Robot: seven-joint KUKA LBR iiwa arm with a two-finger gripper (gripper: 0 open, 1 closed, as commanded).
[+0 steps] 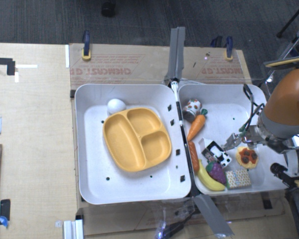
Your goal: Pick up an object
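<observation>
Object not yet picked: candidates crowded in right bin (224,101) — carrot (197,125), banana (208,178), grapes (217,172), small tart (247,157), patterned block (237,179), black-and-white toy (215,153). Gripper (237,139) low over right bin, between toy and tart, nothing seen between the tips; grip state cannot be told from this angle. Risk judged: closing on clutter, nudging tart or toy aside, or pinching two items together, owing to tight packing. Left bin (89,133) holding yellow divided plate (137,138) and white ball (115,105). Bins on cardboard sheet (124,63), clamped at rear, on pale wooden bench (30,133). Dark carpet (139,9) beyond.
</observation>
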